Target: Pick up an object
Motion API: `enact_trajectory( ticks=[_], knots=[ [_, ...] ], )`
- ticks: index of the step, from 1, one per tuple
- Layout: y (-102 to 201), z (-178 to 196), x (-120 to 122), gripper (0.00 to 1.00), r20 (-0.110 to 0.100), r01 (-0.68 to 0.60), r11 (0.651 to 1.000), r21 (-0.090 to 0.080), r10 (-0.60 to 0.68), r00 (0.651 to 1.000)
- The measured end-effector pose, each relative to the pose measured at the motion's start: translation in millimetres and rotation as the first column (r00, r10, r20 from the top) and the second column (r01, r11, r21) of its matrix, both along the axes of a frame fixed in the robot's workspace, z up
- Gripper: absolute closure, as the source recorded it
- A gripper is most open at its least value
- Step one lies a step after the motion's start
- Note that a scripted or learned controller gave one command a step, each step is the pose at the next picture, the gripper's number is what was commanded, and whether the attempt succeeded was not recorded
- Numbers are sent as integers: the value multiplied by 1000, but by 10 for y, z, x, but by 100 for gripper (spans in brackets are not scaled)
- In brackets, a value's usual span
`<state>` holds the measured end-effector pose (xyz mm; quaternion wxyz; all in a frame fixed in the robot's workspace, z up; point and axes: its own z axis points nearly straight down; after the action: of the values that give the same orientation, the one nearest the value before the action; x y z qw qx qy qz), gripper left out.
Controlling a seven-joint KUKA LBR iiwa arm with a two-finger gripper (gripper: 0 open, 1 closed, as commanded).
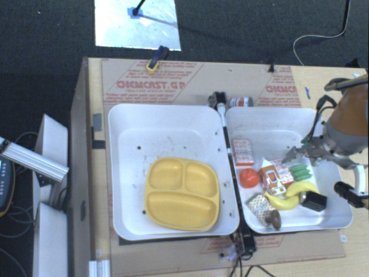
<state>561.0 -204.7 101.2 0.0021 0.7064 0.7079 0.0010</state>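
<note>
in the camera view, the surface (173, 77) carried two white bins side by side: the left bin (130, 154) held a yellow divided tray (182, 193) toward its six o'clock side, and the right bin (277, 126) held the loose items, all bunched in its lower half. from the middle of that bin, a red ball (249, 178) lay at about nine o'clock, a small pink-and-white packet (243, 152) at about eleven, an orange-and-white carton (275, 177) near the centre, a banana (290, 195) at five o'clock just below the carton, a green piece (300, 171) at three o'clock, a black block (315, 201) at four o'clock touching the banana's end, and a patterned packet (259, 205) with a brown piece (274, 219) at seven o'clock. the grey arm with its orange band (349, 117) reached in from three o'clock, and the claw (295, 153) hung at the upper right of the pile, near the carton and the green piece. i could not tell how the claw was set, and nothing was visibly caught in it. judged from that, the step in hand was the approach, with no object lifted yet. the next move would call for settling on one item, likely the carton or the green piece nearest the tip, lining up over it and coming down without nudging the crowded neighbours, since the things lay touching one another.
</note>
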Motion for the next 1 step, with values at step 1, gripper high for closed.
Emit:
enact_trajectory(
  ticks=[1],
  knots=[
    [-28, -108, -458, 0, 13, 1, 1000, -3, -1, 1000]
  ],
)
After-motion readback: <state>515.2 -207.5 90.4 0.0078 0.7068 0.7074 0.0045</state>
